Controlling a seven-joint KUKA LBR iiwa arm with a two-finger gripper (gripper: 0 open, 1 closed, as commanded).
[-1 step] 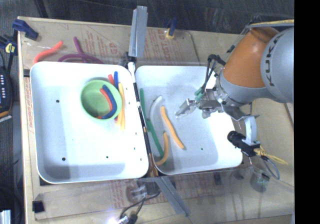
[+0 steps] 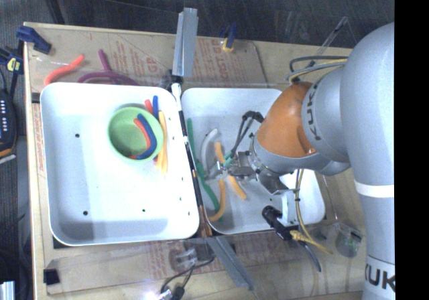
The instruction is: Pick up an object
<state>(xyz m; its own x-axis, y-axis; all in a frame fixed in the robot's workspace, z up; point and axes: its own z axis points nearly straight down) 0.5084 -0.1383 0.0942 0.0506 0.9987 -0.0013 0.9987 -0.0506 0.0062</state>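
Arm covers the right part of right bin; bin floor beneath it not visible. Gripper sits low among thin coloured pieces; finger state unreadable. Arm base cut off at the right edge. Dark device cut off at the left edge; type unreadable.

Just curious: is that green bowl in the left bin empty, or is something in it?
Not empty. The green bowl sits upright in the left bin, with red, blue and yellow curved pieces lying in it and over its right rim.
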